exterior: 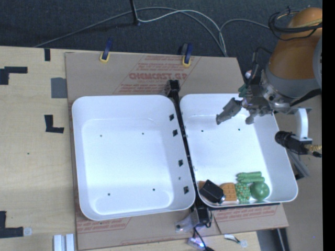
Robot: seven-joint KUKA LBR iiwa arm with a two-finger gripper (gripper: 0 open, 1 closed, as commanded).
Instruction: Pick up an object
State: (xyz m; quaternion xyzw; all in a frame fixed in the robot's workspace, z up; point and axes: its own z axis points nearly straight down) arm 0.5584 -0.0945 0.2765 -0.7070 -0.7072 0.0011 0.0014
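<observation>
The toys (246, 187), any of which would serve as the object to pick, lie bunched in the right bin's (277, 156) near corner, well apart from the jaws. The gripper (238, 114) hangs over that bin's far end, jaws spread wide and holding nothing. I judge this the approach step: next it must travel to the pile and descend. Red lettering on the cardboard (157, 76) is too blurred to read.

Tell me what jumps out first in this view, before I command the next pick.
The gripper hangs open above the far part of the right bin. A small cluster lies along that bin's near edge: a black object, an orange block and green toy vegetables. Left bin sits alongside.
</observation>
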